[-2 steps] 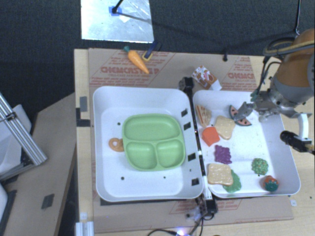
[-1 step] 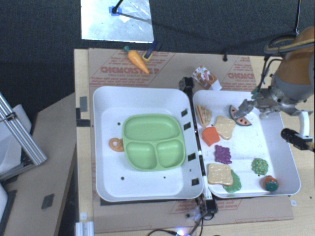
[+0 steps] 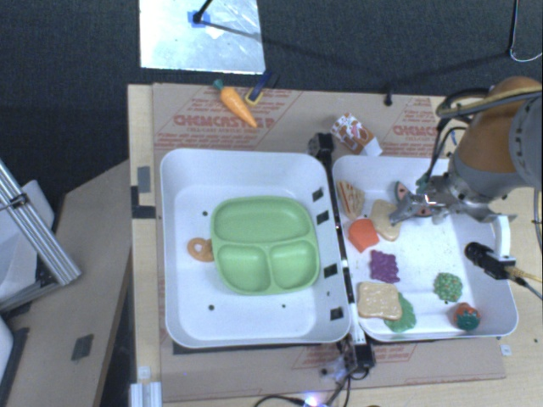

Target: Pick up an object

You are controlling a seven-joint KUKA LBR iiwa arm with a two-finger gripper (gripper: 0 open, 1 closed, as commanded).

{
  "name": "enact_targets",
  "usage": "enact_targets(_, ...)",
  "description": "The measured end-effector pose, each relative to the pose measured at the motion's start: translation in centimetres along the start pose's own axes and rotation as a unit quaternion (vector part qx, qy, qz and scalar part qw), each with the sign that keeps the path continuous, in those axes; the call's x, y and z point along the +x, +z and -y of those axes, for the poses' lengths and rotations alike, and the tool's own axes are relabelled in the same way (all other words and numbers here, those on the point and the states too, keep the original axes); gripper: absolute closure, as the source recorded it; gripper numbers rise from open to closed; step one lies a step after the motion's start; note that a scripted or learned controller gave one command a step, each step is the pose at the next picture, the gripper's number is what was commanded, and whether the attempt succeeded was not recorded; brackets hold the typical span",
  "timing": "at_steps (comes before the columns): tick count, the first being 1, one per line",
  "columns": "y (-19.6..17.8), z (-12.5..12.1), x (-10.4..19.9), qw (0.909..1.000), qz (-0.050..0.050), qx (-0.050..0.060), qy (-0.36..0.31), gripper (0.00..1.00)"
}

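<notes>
Gripper (image 3: 400,214): you had it low over the right bin (image 3: 492,265), toward 10 o'clock of that bin; you could not tell how it was set.
Tan piece (image 3: 386,220): it lay under the gripper's tip, at 3 o'clock of the pizza slice (image 3: 350,198).
Orange block (image 3: 362,235): it sat at 7 o'clock of the tan piece.
Purple cluster (image 3: 384,266): it lay at 6 o'clock of the tan piece, with toast (image 3: 378,299) beyond.
Left bin (image 3: 182,227): it held your green divided tray (image 3: 259,244) and a small pretzel (image 3: 200,249) at the tray's 9 o'clock.
Carrot (image 3: 237,105): it lay on the bench at 12 o'clock of the left bin.
</notes>
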State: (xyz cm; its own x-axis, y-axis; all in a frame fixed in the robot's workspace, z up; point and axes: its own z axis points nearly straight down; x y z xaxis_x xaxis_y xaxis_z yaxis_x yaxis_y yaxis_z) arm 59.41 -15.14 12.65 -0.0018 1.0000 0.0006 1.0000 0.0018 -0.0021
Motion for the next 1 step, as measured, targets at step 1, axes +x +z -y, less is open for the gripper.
enact_targets(1,4.23,-0.14,0.03,1.0,0.0,-0.002,0.001,0.0)
